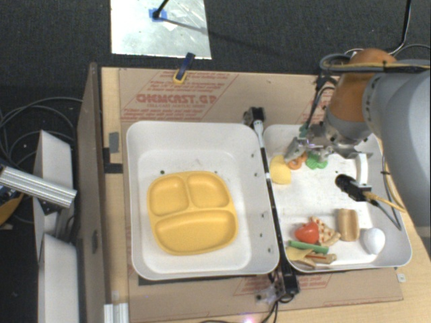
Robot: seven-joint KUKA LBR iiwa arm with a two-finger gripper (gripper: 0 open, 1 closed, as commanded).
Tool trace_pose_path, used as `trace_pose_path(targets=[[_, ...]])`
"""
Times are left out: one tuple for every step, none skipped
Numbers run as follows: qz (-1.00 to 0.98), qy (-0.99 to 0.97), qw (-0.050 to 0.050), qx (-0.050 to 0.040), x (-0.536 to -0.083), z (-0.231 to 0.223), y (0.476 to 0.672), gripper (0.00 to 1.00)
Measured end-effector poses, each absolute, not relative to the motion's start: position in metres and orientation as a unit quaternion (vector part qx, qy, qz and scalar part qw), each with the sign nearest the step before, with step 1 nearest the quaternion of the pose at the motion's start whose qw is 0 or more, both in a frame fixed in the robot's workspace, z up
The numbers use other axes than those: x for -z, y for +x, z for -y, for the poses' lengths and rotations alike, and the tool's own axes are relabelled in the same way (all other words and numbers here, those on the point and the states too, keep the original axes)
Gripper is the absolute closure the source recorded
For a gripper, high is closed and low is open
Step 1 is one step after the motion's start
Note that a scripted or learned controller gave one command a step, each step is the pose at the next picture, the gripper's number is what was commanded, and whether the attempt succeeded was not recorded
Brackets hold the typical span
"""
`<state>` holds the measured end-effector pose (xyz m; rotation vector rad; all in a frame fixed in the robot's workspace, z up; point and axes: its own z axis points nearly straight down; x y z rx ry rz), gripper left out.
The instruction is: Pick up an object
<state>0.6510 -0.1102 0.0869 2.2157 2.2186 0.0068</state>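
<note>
Arm (397, 113) is reaching in from the right over the back of the right bin (316, 197). Gripper (301, 150) is hanging low at that bin's back left, right above one orange piece (294, 161), with one green piece (315, 161) just beside it on the right. Can't tell from this angle whether it's open or closed, or whether it's touching either piece. Counting nine toy food pieces in the right bin. Besides those two, one yellow lemon (281, 173) is sitting against the left wall, near the orange piece. The front cluster is showing one red tomato (307, 233) touching one checkered tan slice (328, 233), and one brown roll (347, 224) standing just right of the slice. One white egg (372, 240) is lying near the right front corner. One green bean pod (310, 246) is lying across the front, with one flat tan piece (318, 258) under it by the rim. Left bin (168, 143) is holding one yellow plate (192, 212) with three compartments, lying flat. Two bins in total, sitting side by side on one printed cardboard sheet (175, 96).
</note>
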Motion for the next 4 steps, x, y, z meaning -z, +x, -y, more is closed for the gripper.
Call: trace_pose_path(targets=[[-0.709,0.706,0.003,-0.0013,-0.087,0.099,0.653,0.0],[-0.709,0.705,0.002,-0.002,-0.086,0.102,0.67,0.0],[-0.708,0.706,0.002,-0.0013,-0.086,0.104,0.668,0.0],[-0.708,0.706,0.002,-0.0011,-0.086,0.107,0.67,0.0]])
